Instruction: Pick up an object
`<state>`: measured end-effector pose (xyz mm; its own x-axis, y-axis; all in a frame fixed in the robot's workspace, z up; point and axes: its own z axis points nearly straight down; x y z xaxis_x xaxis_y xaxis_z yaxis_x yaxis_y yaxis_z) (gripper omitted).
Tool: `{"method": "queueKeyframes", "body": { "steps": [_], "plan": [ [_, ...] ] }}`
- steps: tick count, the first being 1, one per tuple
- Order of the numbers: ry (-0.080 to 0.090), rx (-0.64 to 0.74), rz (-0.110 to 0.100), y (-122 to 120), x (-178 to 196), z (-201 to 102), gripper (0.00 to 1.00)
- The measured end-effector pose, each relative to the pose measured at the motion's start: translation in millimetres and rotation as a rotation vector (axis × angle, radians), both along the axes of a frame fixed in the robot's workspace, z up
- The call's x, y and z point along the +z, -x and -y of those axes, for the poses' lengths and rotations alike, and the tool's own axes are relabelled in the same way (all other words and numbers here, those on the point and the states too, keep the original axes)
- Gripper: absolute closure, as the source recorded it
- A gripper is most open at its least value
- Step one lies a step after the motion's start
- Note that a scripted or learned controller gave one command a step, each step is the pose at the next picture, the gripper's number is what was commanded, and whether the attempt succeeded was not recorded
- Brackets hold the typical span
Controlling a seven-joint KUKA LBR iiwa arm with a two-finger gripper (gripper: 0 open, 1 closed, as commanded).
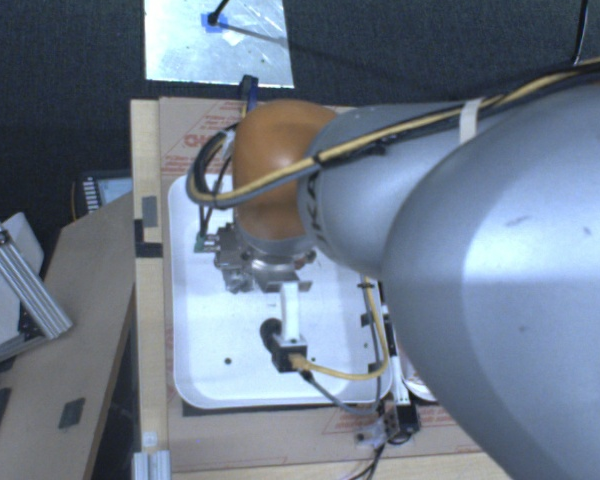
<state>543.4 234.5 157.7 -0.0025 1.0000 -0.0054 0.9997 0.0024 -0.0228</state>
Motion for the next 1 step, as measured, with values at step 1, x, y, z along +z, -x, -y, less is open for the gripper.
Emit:
{"method": "queueKeyframes", "body": {
  "steps": [1],
  "plan": [
    [-0.006,-0.004,0.022,-8.1,8.7,0.6,0.0]
  ]
}}
